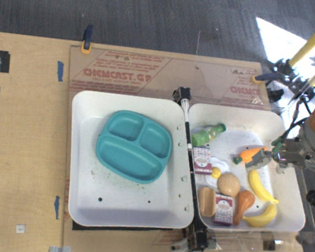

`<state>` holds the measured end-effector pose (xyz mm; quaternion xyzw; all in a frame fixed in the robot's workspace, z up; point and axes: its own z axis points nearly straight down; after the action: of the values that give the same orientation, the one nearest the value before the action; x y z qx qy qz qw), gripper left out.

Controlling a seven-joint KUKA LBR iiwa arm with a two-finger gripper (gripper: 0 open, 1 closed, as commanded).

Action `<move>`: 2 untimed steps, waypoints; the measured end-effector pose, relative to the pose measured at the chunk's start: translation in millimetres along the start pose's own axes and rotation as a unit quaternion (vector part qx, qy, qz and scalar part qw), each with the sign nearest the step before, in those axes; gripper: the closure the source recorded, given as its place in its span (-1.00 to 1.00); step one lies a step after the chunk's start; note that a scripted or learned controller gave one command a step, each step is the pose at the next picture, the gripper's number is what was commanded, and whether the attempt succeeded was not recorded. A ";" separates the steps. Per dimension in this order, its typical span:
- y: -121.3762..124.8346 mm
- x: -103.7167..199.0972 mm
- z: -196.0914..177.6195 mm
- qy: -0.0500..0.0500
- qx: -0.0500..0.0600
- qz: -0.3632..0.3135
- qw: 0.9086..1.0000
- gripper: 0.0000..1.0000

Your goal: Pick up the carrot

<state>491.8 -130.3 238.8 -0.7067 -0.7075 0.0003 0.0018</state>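
Note:
The carrot [248, 154] is orange with a green tip pointing left, and it sits in the upper right part of the right bin [290, 191]. My gripper [266, 158] reaches in from the right and sits right at the carrot's right end, touching or nearly touching it. Whether the carrot is gripped cannot be made out at this scale.
Around the carrot in the right bin are a green bottle [206, 134], a small carton [201, 159], a tan potato [229, 184], a bun [205, 201], a second carton [224, 208], a drumstick [243, 203] and two bananas [260, 185]. A teal divided plate [134, 145] lies in the left bin [82, 160].

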 end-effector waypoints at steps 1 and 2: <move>67.0 -32.6 54.4 -0.002 0.000 0.014 1.000 -1.00; 93.6 -26.5 141.4 -0.002 -0.004 0.004 1.000 -1.00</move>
<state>585.0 -156.4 97.1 -0.7094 -0.7048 -0.0014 -0.0022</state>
